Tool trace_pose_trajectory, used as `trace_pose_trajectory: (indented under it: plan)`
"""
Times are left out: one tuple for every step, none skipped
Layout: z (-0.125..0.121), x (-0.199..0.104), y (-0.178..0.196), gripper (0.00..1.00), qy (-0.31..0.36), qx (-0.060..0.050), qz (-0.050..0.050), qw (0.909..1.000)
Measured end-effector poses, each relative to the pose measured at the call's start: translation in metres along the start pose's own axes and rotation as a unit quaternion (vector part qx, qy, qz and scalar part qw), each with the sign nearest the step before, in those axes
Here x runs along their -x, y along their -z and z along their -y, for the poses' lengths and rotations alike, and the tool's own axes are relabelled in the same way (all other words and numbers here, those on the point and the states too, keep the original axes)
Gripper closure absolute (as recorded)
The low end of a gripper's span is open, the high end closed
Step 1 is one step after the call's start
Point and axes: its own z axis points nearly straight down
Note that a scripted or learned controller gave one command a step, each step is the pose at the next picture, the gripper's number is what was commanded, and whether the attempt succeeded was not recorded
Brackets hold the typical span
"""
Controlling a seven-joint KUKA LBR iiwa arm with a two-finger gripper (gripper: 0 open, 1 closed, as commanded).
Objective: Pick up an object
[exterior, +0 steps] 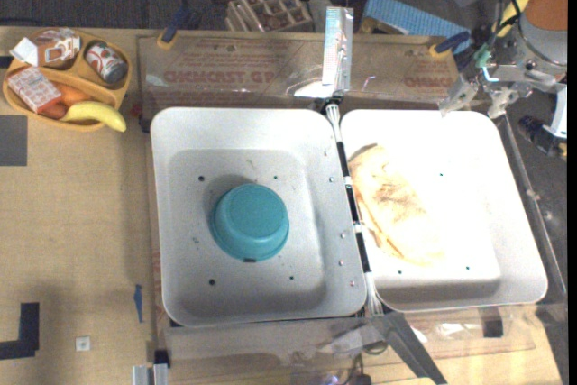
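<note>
The end effector (476, 84) sits up at the far right corner of the scene, just past the back edge of the right bin (505, 284), hanging off the grey arm (545, 22) with its orange band; it is a tangle of metal brackets and cable from here, and I cannot tell whether it is spread wide or closed, though nothing appears to be caught in it. Below it, the right bin carries a flat, pale yellowish patch with brownish marks (394, 210), lying against the bin's left wall and reaching toward the middle of its floor; whether that is a limp cloth or a stain I cannot say. Across the divider, the left bin (180, 140) has a teal bowl (251, 221) turned upside down, sitting slightly left of the centre of the bin's floor, well apart from the end effector and clear of all four walls. Behind both bins a cardboard panel (225, 72) stands along the back. Out on the worktop (72, 239) at the far left corner is a yellow tray (18, 90) holding a banana (97, 114), a small box and a couple of tins.
</note>
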Motion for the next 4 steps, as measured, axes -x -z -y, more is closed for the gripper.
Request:
trace_pose_trajectory:
  plan:
    - [0.000, 0.000, 0.000, 0.00, 0.000, 0.000, 0.000, 1.0000]
    - [0.000, -0.024, -0.053, 0.00, -0.015, 0.000, 0.000, 0.9999]
    - [0.039, -0.060, -0.090, 0.00, -0.021, 0.000, 0.000, 0.9998]
    - [0.082, -0.073, -0.138, 0.00, 0.035, 0.005, 0.000, 0.9994]
